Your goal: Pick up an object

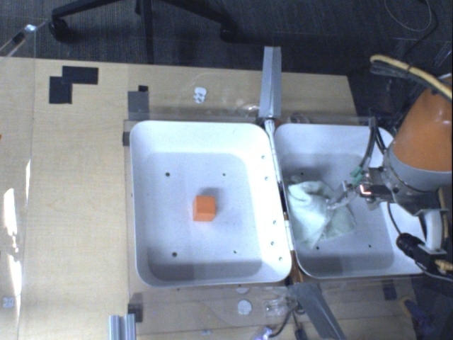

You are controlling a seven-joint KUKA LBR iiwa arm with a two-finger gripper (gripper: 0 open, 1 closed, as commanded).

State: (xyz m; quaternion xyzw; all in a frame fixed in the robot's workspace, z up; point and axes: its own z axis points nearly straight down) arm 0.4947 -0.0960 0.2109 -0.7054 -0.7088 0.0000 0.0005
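A small orange cube (204, 208) lies near the middle of the left bin (152, 261). A crumpled white cloth (310, 207) rests in the left half of the right bin (354, 264). The arm, with its orange band (425, 129), reaches in from the right. My gripper (348, 193) sits low at the cloth's right edge. A corner of the cloth rises toward it and seems to touch it.
A grey metal bar (271, 83) stands behind the divide between the bins. Black tape marks (71, 82) lie on the wooden bench at the back left. Cables (417, 250) hang by the arm at the right.
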